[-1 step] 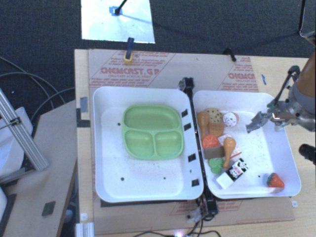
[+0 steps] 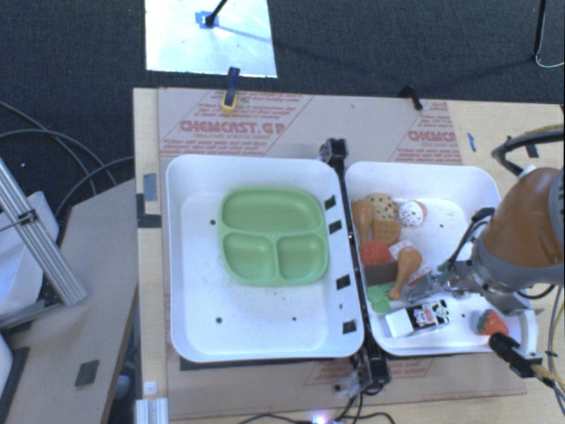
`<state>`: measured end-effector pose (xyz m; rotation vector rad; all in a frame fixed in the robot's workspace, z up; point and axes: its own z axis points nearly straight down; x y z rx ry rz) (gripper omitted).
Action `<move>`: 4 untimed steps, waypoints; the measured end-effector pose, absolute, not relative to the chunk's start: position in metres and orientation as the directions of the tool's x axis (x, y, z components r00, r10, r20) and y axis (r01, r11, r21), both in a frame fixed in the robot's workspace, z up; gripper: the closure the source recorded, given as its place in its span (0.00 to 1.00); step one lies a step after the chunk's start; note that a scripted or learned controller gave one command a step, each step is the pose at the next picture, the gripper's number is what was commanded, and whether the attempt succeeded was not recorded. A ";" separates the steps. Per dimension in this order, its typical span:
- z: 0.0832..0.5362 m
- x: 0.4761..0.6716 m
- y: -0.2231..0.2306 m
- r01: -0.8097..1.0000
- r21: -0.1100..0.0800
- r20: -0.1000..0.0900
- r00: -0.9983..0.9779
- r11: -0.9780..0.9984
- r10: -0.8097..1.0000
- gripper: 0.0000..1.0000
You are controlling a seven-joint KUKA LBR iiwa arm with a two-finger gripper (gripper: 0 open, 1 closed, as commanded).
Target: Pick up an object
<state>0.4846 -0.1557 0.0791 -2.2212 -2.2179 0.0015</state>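
White bins point(image 2: 190, 237), two, one green tray point(image 2: 272, 237)

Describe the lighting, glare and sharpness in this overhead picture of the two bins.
Camera view: even, soft light; bright glare on the metal sheet at top; white bins nearly washed out; the small toy foods look soft and grainy; dark floor loses detail.

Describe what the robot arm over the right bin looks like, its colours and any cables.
The arm is a rounded body with a broad orange-brown band above a grey wrist section. Dark cables loop beside it near the wrist. The gripper is a darker metallic assembly, too blurred for finer detail.
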 end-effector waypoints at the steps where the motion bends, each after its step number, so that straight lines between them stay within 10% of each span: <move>1: 0.095 0.488 -0.156 1.000 0.005 0.000 -0.001 0.001 1.000 1.00; 2: 0.200 0.488 -0.149 1.000 0.010 -0.003 -0.005 0.005 1.000 1.00; 3: 0.142 0.487 -0.093 1.000 -0.002 0.003 -0.008 0.008 1.000 1.00; 4: 0.144 0.487 -0.097 1.000 0.002 0.000 -0.002 0.002 1.000 0.00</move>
